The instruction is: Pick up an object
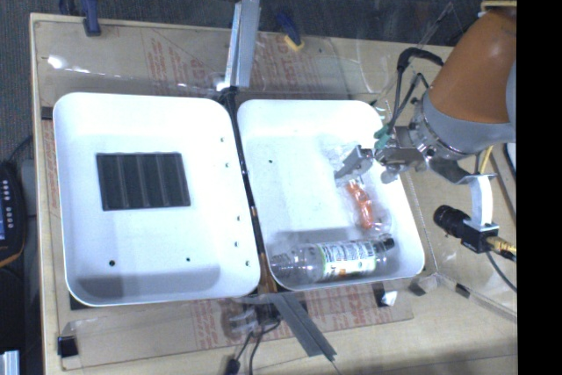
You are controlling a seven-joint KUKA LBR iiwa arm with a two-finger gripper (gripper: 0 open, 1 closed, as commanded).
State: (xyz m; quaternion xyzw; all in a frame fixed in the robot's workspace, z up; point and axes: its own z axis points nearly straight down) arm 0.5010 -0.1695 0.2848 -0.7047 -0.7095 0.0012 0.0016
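Note:
My gripper (371, 169) hangs over the right side of the right bin (290, 114), open, with nothing between its fingers. Just below it lies a small orange item (362, 205) in clear wrapping. A clear plastic bottle (334, 261) with a printed label and dark cap lies on its side along the bin's front wall. In the left bin (66, 189) a dark grey ridged rectangular block (143, 180) lies flat, far from the gripper.
A crumpled clear wrapper (338, 149) lies just left of the gripper. A metal bar (241, 39) stands behind the seam between the bins. Cables and a black fitting (461, 227) sit to the right of the right bin. Blue clamps (88, 11) hold the bench's back edge.

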